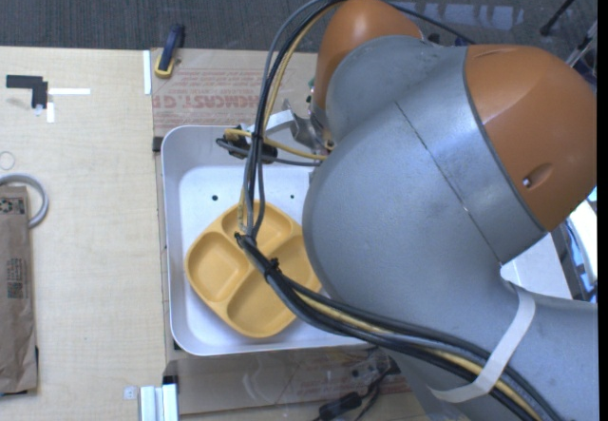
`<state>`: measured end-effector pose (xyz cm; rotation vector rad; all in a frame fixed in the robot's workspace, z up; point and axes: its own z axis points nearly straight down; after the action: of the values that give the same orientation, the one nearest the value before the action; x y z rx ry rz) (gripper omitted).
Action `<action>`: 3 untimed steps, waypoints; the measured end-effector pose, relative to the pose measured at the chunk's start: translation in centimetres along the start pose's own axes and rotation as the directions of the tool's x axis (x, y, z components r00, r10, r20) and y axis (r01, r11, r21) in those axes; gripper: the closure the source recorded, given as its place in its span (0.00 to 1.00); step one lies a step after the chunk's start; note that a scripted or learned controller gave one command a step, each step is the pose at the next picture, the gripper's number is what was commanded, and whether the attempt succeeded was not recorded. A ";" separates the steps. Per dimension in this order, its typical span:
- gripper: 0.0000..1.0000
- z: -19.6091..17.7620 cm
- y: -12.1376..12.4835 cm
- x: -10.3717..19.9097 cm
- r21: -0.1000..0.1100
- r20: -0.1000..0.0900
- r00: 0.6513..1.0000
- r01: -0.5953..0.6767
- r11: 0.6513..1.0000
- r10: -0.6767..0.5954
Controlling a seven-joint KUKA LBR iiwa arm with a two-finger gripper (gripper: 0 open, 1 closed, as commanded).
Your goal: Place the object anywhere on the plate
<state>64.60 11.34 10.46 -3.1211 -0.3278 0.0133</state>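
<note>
Fixed overhead camera, slanting onto bin (180, 248).

robot lab, KUKA arm (446, 200), white bin (177, 248)

**A big grey and orange robot arm**

The robot arm (427, 220) is fat and round, like thick pipes joined together. Most of it is smooth, shiny grey. Two rounded parts are orange (532, 134), one large and one smaller further along. A bundle of black and yellow cables (256, 143) runs along the arm in long loops. A pale strap (508, 343) wraps around the grey body and holds the cables on.
</note>
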 end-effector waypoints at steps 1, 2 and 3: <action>1.00 1.5 -7.2 1.1 -0.005 -0.004 0.993 0.114 0.993 -0.114; 1.00 1.5 -11.1 2.5 -0.006 -0.003 0.973 0.229 0.973 -0.229; 1.00 0.8 -10.8 2.5 -0.006 0.002 0.975 0.223 0.975 -0.223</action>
<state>64.75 22.44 9.70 -3.0694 -0.6769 0.0137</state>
